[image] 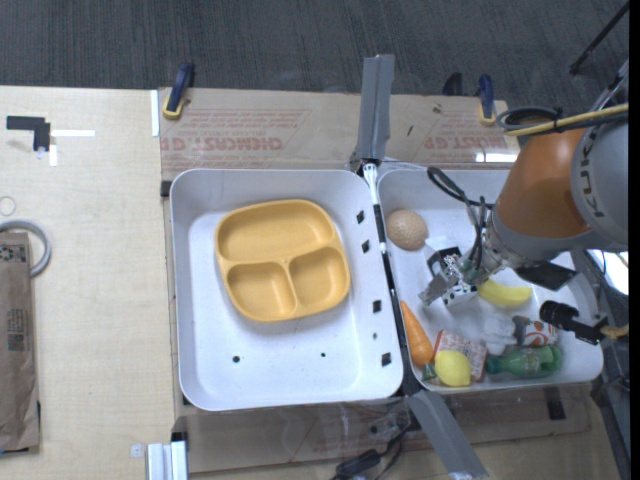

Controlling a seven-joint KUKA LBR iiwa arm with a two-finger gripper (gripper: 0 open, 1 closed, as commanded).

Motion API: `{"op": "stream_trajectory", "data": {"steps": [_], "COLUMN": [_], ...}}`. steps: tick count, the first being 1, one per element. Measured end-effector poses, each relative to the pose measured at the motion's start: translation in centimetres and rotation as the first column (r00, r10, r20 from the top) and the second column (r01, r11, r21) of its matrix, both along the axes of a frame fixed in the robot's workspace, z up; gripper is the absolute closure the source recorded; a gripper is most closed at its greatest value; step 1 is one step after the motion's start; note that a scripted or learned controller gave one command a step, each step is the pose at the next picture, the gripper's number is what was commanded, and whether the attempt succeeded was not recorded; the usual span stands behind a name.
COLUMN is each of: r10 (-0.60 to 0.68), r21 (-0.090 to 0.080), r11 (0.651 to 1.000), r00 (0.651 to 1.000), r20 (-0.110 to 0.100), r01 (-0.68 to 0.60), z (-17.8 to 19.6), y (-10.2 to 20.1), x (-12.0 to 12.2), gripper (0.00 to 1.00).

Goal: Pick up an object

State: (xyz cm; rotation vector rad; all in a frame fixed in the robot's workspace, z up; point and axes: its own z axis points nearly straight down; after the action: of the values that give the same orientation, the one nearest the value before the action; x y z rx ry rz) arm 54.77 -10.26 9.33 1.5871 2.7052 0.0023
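The banana (505, 293), light, soft, bruisable, suits a mid-body grip beside the end effector (447, 283), whose state I cannot tell.

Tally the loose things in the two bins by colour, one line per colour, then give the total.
Yellow: 3 – divided plate, banana, lemon
Orange: 1 – carrot
Tan: 1 – egg-shaped ball
Green: 1 – bottle
Red and white: 1 – small packet
Total: 7. Anything under the hand cannot be told.
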Motion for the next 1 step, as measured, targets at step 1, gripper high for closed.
{"op": "stream_trajectory", "data": {"steps": [1], "r10": [-0.005], "r21": [-0.001], "r11": [1.000], "r00": [1.000], "r20": [0.001], "r01": [0.005], "z": [0.96], "y": [-0.16], "x": [0.02], "gripper": [1.00]}}
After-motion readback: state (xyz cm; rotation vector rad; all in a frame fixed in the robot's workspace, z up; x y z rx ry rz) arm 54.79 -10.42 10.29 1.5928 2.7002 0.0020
